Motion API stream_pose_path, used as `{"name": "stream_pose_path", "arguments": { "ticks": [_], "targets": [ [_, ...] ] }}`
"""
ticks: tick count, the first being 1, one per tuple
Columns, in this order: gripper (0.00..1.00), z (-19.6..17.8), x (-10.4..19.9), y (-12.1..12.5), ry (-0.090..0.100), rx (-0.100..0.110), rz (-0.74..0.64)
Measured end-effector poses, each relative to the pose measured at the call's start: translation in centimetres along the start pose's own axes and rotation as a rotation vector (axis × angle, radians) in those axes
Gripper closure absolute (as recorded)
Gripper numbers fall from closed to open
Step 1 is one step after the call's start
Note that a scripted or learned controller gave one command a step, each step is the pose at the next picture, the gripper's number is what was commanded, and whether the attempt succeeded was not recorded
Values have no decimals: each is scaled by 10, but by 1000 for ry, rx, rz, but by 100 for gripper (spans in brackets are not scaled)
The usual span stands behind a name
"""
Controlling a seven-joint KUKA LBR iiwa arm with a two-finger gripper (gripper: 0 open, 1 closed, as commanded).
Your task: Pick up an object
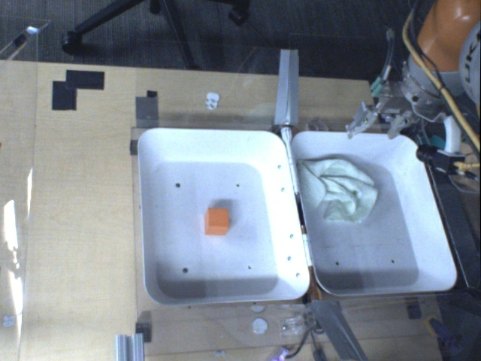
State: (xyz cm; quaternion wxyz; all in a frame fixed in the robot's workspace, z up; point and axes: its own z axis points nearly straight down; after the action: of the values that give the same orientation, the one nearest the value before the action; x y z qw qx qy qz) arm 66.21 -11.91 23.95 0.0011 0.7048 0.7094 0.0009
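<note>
A small orange cube lies on the floor of the left bin, near its middle. A crumpled pale green cloth lies in the right bin, toward its far left part. My gripper hangs over the far rim of the right bin, above and to the right of the cloth, with its fingers spread and nothing between them. The orange band of the arm shows at the top right.
A grey metal post stands behind the seam between the two bins. Cables run along the right bin's right side. A wooden bench top stretches to the left, and an office chair base sits on the floor behind.
</note>
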Motion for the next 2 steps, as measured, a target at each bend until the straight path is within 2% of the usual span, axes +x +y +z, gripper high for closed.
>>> {"name": "stream_pose_path", "arguments": {
  "ticks": [1,2],
  "targets": [
    [0,141,-6,-29,0,-3,-21],
    [0,146,7,-61,-4,-19,-72]
  ]
}}
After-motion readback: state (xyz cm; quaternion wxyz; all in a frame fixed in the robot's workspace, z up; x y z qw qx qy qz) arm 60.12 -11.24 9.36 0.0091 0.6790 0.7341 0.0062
